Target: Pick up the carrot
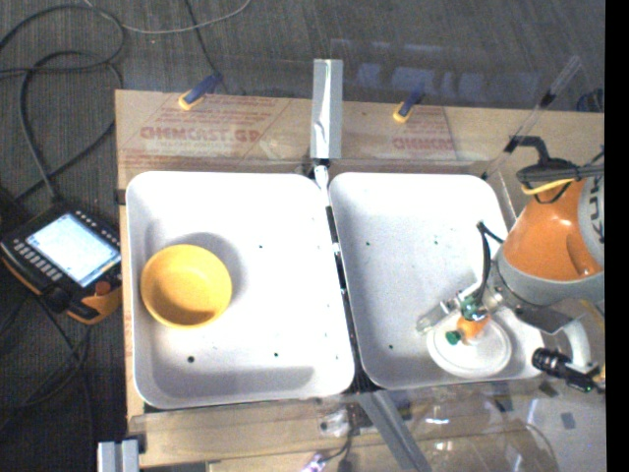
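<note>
Left bin [285,362]: yellow bowl [187,284] | right: tool [462,324] over white plate [496,354]

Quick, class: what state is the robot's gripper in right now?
Gripper: low over the small orange carrot on the round white plate; open or closed cannot be told.

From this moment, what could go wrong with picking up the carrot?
1. The carrot lies on a small white plate, which may slide or tip if the tool pushes on it.
2. The carrot looks small and the tool partly covers it, so the grasp may miss.
3. The plate sits near the right bin's front wall, which leaves little room there.
</note>
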